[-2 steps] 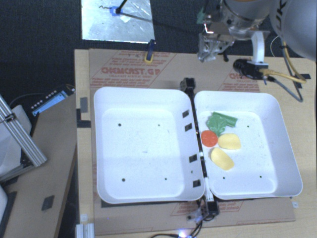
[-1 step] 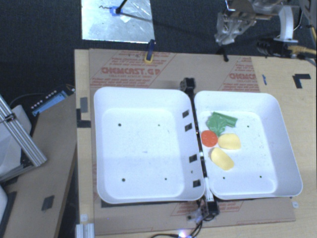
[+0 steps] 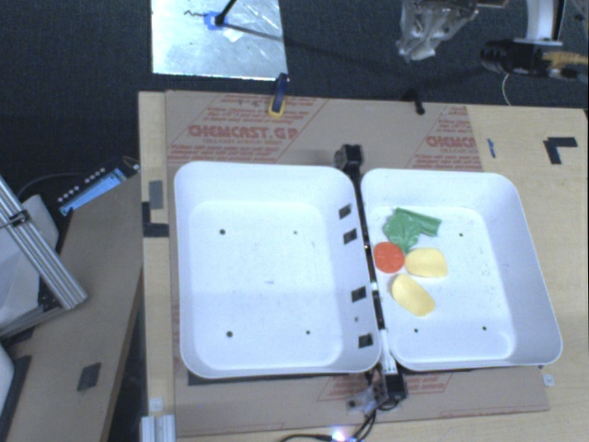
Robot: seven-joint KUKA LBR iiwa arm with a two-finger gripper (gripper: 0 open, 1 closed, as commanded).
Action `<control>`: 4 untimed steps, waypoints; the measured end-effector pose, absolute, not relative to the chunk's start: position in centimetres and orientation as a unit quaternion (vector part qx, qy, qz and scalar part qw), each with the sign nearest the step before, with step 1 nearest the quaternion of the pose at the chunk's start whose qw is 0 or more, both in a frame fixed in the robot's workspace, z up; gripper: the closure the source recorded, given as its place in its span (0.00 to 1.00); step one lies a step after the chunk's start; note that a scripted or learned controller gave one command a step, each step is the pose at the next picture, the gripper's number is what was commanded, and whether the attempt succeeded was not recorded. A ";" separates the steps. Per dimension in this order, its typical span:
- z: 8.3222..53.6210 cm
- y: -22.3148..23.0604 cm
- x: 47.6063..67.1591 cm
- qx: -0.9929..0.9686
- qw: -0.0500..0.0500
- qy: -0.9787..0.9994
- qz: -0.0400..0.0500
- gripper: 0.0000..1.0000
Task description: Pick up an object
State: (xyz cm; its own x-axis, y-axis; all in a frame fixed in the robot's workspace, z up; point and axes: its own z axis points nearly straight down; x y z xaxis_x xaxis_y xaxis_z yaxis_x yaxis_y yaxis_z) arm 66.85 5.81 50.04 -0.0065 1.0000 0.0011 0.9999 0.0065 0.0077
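Gripper is hanging above the bench's far edge — jaw state unclear; a yellow piece is lying long axis diagonal — far-left to near-right.

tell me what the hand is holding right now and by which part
Nothing is held. The hand hangs high above the bench, beyond the bins, with nothing between its fingers. The green piece, orange disc and two yellow pieces lie in the right bin.

"CHEMCAST GP" printed on brown board
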 end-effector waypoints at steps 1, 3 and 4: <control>30.5 14.2 66.0 0.704 -0.006 0.711 -0.005 1.00; 54.0 15.3 63.5 0.705 0.002 0.709 0.004 1.00; 53.5 5.3 66.6 0.710 0.002 0.704 0.000 1.00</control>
State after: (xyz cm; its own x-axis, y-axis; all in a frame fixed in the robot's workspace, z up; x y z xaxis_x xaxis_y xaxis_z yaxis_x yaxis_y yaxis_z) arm 66.56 5.31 53.50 0.0080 1.0000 -0.0031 1.0000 -0.0080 0.0033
